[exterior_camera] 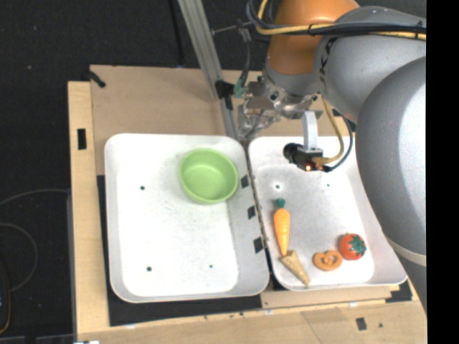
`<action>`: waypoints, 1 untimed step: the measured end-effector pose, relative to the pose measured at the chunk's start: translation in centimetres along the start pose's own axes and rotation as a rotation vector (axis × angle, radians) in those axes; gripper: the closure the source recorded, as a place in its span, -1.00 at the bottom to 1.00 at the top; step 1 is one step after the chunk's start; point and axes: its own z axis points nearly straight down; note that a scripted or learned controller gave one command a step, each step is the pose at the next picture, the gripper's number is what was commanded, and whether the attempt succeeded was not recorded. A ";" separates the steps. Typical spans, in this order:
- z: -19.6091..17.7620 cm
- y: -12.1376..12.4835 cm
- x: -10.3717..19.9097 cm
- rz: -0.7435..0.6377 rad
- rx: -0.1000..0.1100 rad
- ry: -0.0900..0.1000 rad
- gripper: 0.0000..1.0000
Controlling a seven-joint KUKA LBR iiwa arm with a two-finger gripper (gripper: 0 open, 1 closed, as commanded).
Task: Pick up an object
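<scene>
You'll find the jaws point(252, 124) poised above the far rim of the right white plastic bin point(337, 192), their opening impossible to tell, while the orange toy carrot point(282, 227) lies nearer, untouched, awaiting pickup.

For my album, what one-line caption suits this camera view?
Grey arm above two white bins: green bowl left; carrot, tomato right.
</scene>
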 end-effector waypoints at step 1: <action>0.9 -0.1 5.0 0.005 0.004 -0.001 1.00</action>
